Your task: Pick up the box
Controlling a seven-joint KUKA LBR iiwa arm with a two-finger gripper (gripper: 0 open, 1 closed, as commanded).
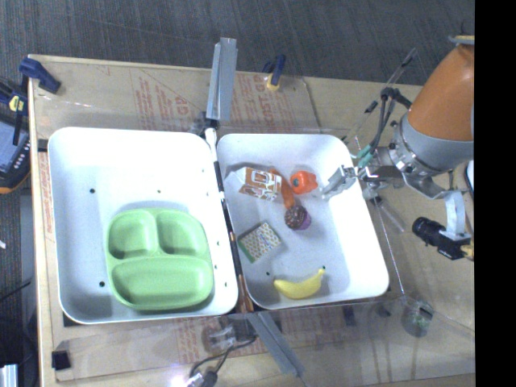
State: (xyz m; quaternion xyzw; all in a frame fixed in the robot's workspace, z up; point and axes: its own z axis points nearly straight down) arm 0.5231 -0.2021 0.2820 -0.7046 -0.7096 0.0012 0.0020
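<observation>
- Lying flat in the right bin [364, 252], toward its far wall: the box [261, 183], a small brown-and-white printed carton.
- Beside the box: an orange object [303, 181]; nearer the camera from the box, a dark purple round item [297, 217], a checkered packet [260, 241] and a banana [299, 285].
- Handling, as judged: light, stiff card walls, crushable under a hard squeeze; best gripped across its short sides from above.
- Hand [339, 181]: beyond the orange object from the box, empty; whether wide or narrow, cannot tell.

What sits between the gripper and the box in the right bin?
In the camera view, an orange tomato-like fruit lies between the gripper and the box; a purple fruit sits just below that line.
</observation>
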